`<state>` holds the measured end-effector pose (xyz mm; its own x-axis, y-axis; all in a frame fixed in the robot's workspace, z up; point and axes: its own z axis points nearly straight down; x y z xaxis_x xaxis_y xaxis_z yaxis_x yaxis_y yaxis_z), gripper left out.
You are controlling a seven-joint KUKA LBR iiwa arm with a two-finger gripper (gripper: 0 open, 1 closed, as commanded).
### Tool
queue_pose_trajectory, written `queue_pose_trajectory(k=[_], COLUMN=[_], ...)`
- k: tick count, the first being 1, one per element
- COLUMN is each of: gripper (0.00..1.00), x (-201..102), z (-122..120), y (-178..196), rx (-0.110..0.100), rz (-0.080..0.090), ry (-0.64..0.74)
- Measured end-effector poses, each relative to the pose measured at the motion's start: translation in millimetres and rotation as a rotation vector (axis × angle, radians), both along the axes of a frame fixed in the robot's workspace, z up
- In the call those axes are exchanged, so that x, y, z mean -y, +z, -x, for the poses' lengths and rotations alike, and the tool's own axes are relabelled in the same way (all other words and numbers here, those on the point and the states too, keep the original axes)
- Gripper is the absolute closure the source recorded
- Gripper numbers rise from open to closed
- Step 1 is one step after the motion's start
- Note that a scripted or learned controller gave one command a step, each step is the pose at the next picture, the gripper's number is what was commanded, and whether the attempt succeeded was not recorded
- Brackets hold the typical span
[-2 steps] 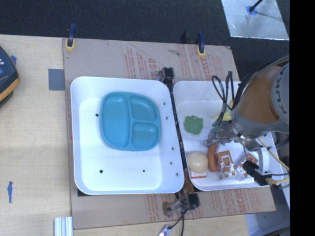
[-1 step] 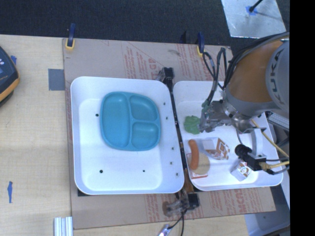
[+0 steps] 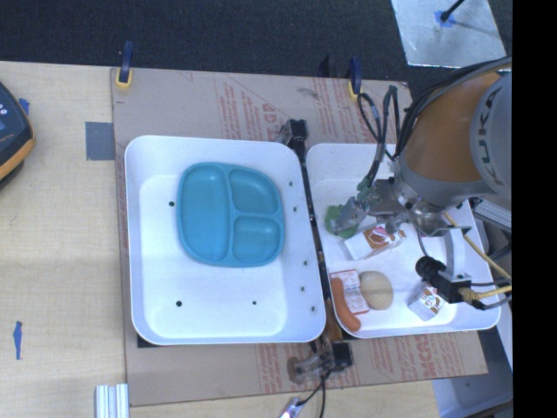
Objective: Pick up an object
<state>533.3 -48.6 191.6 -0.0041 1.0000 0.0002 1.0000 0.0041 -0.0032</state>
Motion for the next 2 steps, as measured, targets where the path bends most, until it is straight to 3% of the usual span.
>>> queue_pose_trajectory(k=[1, 2], gripper=[0.0, 0.0], x=[44.3, 60.5], z=[-43.5, 18.4], y=[-87.5, -100.3], rx=[0.002, -0.001], rz=[0.001, 0.001], ry=[0.001, 0.001])
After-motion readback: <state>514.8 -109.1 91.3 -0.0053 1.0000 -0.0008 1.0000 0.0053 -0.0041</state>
